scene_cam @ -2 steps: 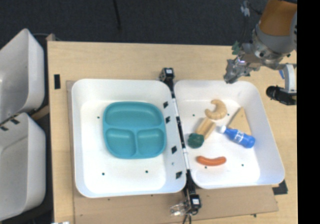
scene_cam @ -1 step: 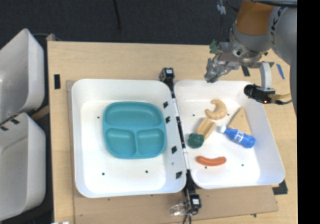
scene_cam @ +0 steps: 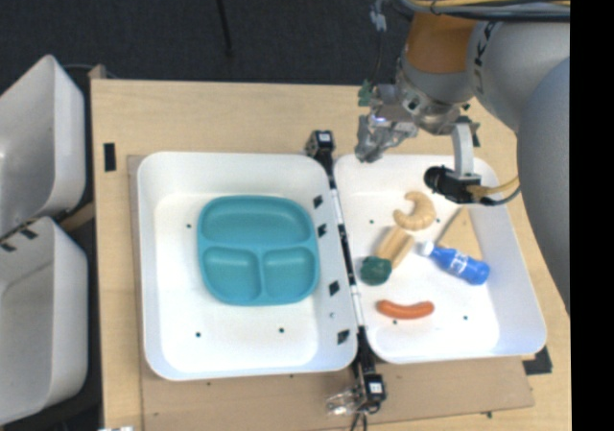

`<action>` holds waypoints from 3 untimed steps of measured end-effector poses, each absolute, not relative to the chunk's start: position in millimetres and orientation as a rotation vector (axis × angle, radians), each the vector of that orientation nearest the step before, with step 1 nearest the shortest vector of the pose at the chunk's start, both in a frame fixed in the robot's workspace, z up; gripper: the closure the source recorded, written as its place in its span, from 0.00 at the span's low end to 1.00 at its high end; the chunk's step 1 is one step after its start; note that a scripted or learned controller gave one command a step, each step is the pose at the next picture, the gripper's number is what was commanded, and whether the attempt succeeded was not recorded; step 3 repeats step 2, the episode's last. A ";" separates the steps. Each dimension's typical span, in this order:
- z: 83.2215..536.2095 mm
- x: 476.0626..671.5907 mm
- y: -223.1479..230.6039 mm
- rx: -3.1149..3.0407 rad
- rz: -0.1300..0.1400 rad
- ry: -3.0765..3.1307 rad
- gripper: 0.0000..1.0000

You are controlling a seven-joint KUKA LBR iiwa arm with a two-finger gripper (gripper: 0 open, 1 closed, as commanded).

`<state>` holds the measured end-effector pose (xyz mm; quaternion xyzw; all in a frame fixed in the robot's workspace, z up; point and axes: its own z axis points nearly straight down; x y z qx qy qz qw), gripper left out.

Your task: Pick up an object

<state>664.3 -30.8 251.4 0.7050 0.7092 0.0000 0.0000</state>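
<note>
Lowest in the right bin (scene_cam: 518,323) lies a red sausage (scene_cam: 405,308), flat on the white floor; just above it sits a wooden peg with a green ball end (scene_cam: 384,258), tilted; a blue bottle with a white cap (scene_cam: 457,263) lies just right of the peg, near it but I cannot tell if they touch; a tan curved croissant toy (scene_cam: 416,210) rests above the peg's top end, close by; these four things crowd the middle of that bin; the left bin (scene_cam: 153,323) holds a teal tray with three parts (scene_cam: 257,249), well apart from the toys; the jaws (scene_cam: 376,143) hang over the far left corner of the right bin, holding nothing; I cannot tell if they are spread or closed; both bins sit on the tan worktop (scene_cam: 230,107).
</note>
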 end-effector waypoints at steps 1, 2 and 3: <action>242.2 668.2 16.0 2.217 -0.002 2.226 1.00; 250.2 665.5 68.0 2.215 0.002 2.227 1.00; 250.2 665.5 68.0 2.215 0.002 2.227 1.00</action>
